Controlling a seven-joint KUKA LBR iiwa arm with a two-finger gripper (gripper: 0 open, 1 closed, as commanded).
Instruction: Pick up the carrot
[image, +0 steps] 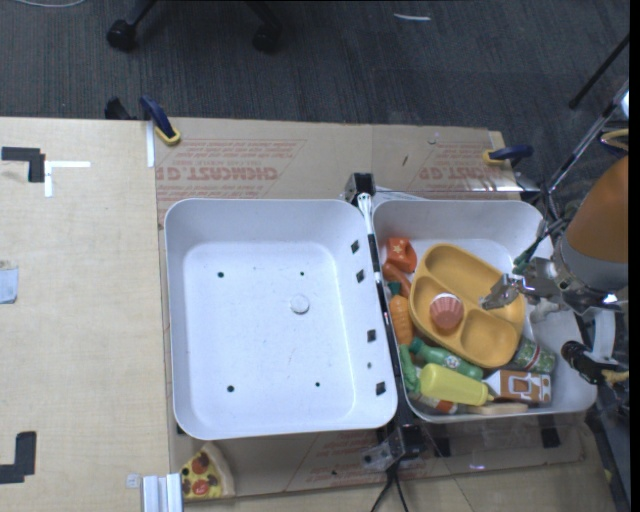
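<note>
Carrot (400, 320) in the right bin (470, 212), tucked against its left wall, long axis roughly along that wall, pointing end unclear. Just beside it, yellow divided plate (480, 345). Over the plate's right part, gripper (500, 293), opening impossible to tell.

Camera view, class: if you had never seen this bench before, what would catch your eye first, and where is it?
The yellow divided plastic tray lies tilted in the right white bin, atop a jumble of toy food, with a pink shell-like piece in one compartment. The metal two-finger gripper sits at its right rim. The orange toy carrot lies against the bin's left wall.
</note>
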